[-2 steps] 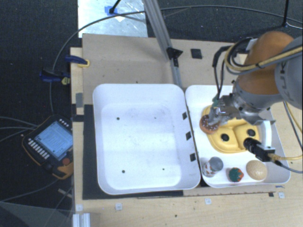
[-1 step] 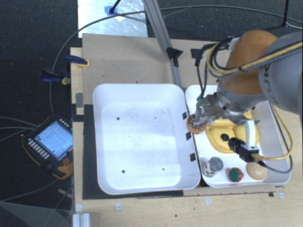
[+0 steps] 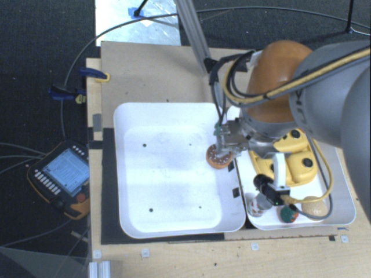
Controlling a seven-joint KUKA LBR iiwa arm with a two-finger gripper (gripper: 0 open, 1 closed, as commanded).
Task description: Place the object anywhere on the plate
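Hard to tell how the jaws of the gripper [image 3: 223, 149] stand, low over the right edge of the left bin [image 3: 168, 172], right above a small round brown object [image 3: 218, 157] sitting just inside that edge.

No text, label, brand, number or sign can be read anywhere. The lit screen of the handheld pendant [image 3: 65, 172], lying left of the desk [image 3: 145, 74], shows a bluish display, but its contents are too small and blurred to make out.
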